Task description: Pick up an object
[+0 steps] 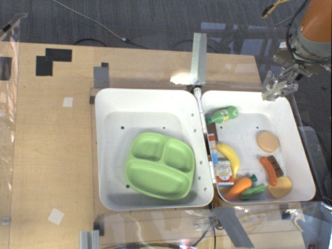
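Camera view, looking down at a slant: your end effector (278,86) hangs over the far right corner of the right bin (290,108), above the rim, with nothing between its fingers. Whether it is open or closed you cannot tell from here; the tips are too small and blurred.

Candidates all sit in the right bin. A green bottle (222,114) lies on its side at the far left, close to the divider. A round tan disc (267,141), cookie-like, lies alone in the middle right with bare floor around it. A banana (230,158) curves along the left side, touching a small carton (223,172). At the near edge a carrot (238,187) and a green vegetable (252,191) crowd together, with a sausage (268,170) and a tan wedge (280,187) just beside them.

These look like toy food: judge them light, rigid, smooth plastic, likely slippery, not fragile. The disc is nearest and clearest, but flat; you would have to pinch across its rim, and it may skid. The banana offers a better grip across its narrow middle, though the carton crowds one side. The bottle may roll; take it across the body.

The left bin (109,139) holds a green divided plate (160,165); too broad for a pinch.
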Available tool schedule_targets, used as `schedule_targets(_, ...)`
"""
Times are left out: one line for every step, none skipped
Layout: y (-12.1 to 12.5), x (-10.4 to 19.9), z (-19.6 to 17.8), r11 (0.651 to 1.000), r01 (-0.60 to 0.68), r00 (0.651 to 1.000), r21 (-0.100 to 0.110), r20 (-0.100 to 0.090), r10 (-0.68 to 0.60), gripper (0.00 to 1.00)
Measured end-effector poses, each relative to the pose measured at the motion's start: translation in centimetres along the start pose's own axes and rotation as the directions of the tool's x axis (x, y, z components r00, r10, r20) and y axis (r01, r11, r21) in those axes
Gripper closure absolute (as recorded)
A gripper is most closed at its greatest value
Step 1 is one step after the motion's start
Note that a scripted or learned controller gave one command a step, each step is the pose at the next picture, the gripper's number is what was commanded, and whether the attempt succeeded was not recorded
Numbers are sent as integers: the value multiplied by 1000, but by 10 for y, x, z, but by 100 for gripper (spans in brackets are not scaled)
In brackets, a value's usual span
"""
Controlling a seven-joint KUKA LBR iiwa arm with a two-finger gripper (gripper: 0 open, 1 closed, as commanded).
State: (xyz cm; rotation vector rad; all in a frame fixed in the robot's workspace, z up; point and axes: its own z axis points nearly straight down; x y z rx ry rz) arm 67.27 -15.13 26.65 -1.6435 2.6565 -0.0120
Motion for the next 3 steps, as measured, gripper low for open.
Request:
schedule_targets(-2,-2,-14,1000,-3,1000,9,6,2,100)
schedule_targets(-3,-4,-28,1000,-5,1000,18,12,5,100)
schedule_targets(-5,-6,-42,1000,-9,1000,27,18,8,100)
